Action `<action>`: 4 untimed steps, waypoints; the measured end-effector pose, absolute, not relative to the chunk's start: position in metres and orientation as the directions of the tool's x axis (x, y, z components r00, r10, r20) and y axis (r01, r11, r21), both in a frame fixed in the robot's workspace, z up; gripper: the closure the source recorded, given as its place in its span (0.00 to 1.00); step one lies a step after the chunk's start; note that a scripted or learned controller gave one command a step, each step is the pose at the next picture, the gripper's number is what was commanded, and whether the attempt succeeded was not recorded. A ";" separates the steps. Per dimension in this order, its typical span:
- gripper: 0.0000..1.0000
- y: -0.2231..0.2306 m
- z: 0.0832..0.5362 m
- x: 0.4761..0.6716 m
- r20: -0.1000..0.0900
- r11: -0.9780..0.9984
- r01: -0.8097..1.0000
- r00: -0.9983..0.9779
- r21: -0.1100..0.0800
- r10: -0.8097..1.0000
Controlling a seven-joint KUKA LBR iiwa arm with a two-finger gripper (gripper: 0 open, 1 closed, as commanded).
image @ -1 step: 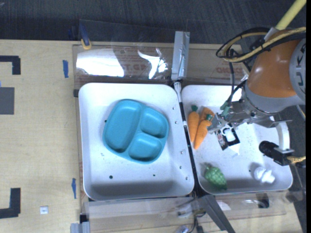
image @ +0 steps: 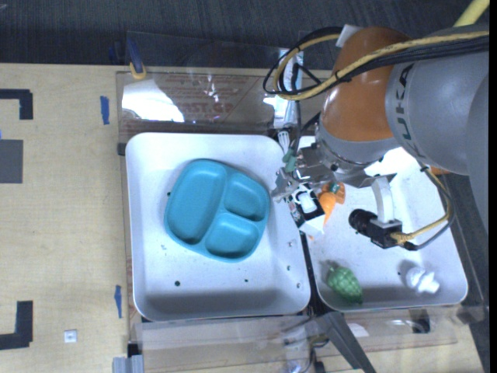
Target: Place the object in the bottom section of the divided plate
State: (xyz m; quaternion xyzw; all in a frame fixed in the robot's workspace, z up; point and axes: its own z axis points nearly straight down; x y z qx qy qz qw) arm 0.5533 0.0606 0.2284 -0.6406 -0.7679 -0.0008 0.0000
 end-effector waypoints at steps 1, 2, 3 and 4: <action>1.00 0.152 0.125 0.583 0.002 0.186 0.982 -0.186 0.013 0.982; 1.00 0.210 0.148 0.573 0.001 0.263 0.965 -0.263 0.003 0.965; 0.00 0.209 0.147 0.573 0.000 0.261 0.965 -0.261 0.001 0.965; 1.00 0.211 0.160 0.575 0.003 0.262 0.965 -0.263 0.012 0.965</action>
